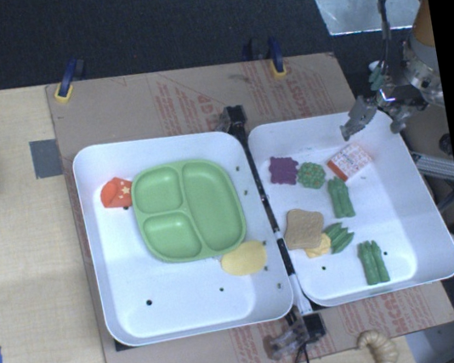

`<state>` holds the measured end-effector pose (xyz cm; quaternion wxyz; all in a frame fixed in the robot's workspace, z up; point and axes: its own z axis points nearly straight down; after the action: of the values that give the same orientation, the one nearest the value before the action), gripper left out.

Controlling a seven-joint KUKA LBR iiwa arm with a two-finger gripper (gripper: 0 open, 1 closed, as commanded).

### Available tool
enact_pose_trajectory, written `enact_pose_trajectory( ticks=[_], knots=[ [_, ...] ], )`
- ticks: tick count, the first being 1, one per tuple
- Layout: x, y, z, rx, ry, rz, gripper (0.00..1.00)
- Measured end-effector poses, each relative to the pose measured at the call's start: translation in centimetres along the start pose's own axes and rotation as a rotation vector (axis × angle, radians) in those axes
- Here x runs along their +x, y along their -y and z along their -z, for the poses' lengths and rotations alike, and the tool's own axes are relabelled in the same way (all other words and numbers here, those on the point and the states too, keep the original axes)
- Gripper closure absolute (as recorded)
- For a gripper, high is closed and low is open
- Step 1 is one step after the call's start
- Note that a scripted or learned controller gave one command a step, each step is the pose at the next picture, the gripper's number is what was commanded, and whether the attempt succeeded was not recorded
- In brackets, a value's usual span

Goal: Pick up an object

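You see the gripper [375, 114] partly cut off at the right bin [405, 215]; its fingers stand apart. The red-white packet [350, 161] print is unreadable.

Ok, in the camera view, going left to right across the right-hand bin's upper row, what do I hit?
purple piece → green broccoli-like piece → red and white packet → gripper, up at the bin's far right edge.
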<state>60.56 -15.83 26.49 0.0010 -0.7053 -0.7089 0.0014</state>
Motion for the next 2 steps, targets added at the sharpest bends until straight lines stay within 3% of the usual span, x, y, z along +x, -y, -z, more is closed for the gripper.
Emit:
enact_pose_trajectory(
  ticks=[1,2],
  knots=[
    [-2.1,2.3,-10.0,0.011,-0.001,-0.002,0.00],
    [0.3,2.4,-17.8,0.007,-0.002,0.002,0.00]
  ],
)
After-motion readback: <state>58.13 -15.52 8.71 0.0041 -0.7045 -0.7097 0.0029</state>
